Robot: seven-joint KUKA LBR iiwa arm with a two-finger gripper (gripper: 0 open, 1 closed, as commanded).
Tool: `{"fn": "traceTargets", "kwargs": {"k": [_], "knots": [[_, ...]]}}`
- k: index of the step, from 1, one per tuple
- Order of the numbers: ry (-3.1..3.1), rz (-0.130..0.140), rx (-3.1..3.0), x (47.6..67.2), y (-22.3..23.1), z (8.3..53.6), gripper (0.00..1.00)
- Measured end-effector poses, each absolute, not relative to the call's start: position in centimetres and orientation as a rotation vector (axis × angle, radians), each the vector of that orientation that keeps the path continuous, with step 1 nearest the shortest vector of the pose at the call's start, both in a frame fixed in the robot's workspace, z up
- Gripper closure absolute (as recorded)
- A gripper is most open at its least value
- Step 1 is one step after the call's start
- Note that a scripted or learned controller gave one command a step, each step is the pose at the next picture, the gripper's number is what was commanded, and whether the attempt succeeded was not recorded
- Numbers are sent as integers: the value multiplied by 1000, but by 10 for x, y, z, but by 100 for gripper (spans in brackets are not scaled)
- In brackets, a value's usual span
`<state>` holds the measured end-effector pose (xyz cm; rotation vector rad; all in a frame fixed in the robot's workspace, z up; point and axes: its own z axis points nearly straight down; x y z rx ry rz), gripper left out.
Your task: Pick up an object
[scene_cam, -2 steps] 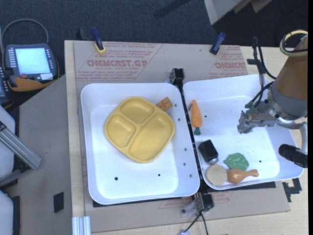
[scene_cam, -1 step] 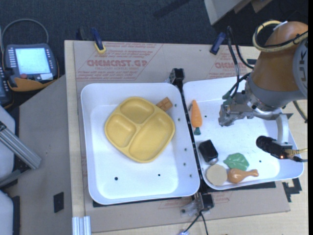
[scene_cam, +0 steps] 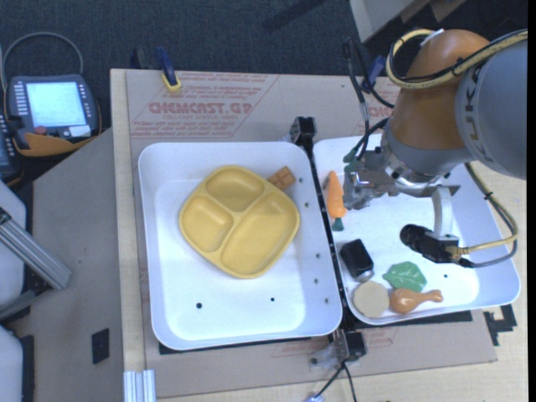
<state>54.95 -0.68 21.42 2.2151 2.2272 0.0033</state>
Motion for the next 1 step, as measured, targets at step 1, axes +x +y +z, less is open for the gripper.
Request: {"fn": "traceTargets", "kwargs": {"k": [1], "knots": [[2228,5,2215,558,46,221,100]]}}
